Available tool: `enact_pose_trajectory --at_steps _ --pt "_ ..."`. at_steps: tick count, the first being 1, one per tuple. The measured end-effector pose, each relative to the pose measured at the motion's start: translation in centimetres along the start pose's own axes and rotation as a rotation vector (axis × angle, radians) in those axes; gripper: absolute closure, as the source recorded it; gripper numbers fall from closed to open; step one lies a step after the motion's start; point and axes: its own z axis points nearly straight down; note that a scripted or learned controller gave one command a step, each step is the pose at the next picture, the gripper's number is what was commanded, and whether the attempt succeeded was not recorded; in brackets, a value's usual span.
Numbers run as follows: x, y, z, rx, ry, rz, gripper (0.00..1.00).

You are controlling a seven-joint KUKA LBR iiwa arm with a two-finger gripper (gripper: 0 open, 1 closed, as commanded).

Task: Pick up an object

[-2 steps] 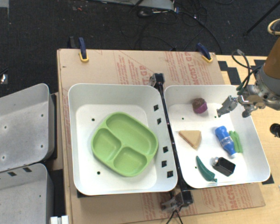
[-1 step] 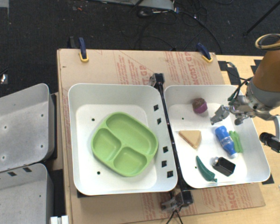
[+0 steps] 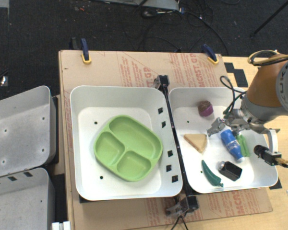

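Note:
The right bin [image 3: 192, 96] holds several small objects. A purple lump [image 3: 205, 108] lies near the back, and a tan wedge [image 3: 197, 142] sits at the middle left. A blue bottle [image 3: 231, 144] lies in the middle with a light green piece [image 3: 244, 146] against its right side. Toward the front lie a black block [image 3: 230, 170] and a dark green curved piece [image 3: 211, 174]. My gripper [image 3: 226, 125] hangs low over the bin, right at the blue bottle's upper end. The wrist hides how it meets the bottle.
The left bin [image 3: 78, 99] holds a green divided plate [image 3: 128, 147]. The grey and orange arm [image 3: 269, 92] crosses the right bin's far right corner. A dark divider [image 3: 170, 123] runs between the bins. White panels [image 3: 19, 123] lie off the bench at left.

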Motion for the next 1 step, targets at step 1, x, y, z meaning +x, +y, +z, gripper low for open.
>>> enact_pose_trajectory --at_steps 1 --pt "-0.08 0.16 -1.45 -0.006 -0.002 0.001 1.0"
